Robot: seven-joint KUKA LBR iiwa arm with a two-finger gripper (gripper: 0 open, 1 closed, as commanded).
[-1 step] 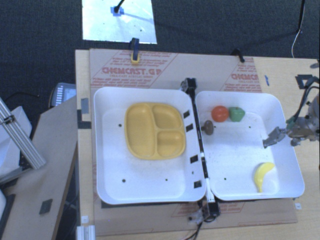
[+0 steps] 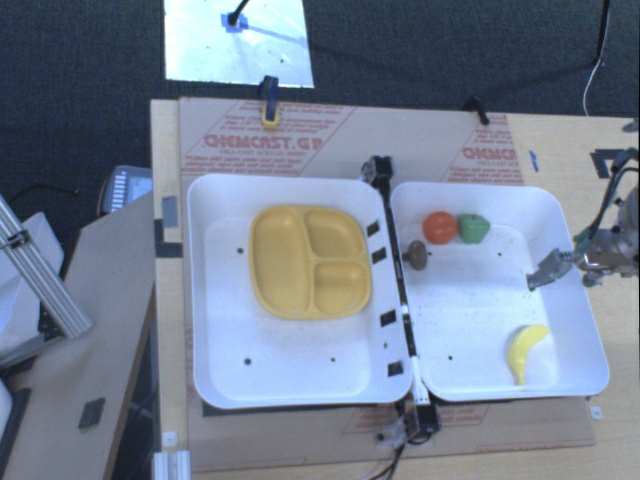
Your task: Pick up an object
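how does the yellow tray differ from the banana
The tray lies in the left bin, the banana in the right bin. The tray is much larger than the banana. The tray is a flat, rounded square split into three compartments; the banana is a small curved piece. Both are yellow, the tray duller.

We've got a yellow divided plate (image 2: 308, 262) in the left bin (image 2: 215, 298); in the right bin (image 2: 480, 368), a tomato (image 2: 439, 227) touching a green pepper (image 2: 473, 228), a banana (image 2: 526, 350), with the gripper (image 2: 548, 269) at its right rim.
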